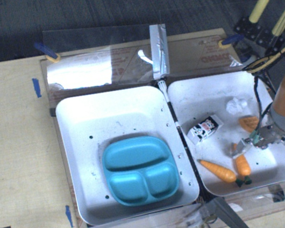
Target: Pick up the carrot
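Camera view has the carrot [218, 171] lying in the right bin [209, 89], near its front wall, long axis slanted with the tip toward the divider and the thick end beside a smaller upright carrot [242, 165], just under the gripper [247, 143].

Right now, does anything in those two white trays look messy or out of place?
Nothing looks spilled or broken. The blue plate sits flat in the left bin; two carrots and a small carton lie scattered, unsorted, in the right bin.

Bright overhead light, glare on the clear panel [83, 72], slightly soft focus.
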You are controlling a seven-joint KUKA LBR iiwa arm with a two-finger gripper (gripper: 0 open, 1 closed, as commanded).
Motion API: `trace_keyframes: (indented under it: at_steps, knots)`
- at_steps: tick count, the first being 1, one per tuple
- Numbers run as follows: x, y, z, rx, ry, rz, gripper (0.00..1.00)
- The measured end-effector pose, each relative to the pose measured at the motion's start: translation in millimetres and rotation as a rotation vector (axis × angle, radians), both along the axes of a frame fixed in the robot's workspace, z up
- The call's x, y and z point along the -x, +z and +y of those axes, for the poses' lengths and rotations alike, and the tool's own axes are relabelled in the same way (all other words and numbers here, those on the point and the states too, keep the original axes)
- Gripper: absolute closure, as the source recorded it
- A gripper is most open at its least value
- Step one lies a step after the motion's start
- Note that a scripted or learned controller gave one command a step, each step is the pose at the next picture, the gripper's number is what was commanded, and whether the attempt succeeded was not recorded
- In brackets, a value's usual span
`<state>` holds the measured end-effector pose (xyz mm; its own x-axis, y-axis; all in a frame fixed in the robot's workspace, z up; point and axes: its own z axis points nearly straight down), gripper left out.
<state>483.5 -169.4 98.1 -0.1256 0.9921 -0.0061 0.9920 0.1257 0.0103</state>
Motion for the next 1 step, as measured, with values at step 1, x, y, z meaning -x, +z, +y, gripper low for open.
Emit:
trace_keyframes:
  at_steps: [1]
  knots:
    - [-1.3,10.0,0.1,0.002,0.001,-0.003,1.0]
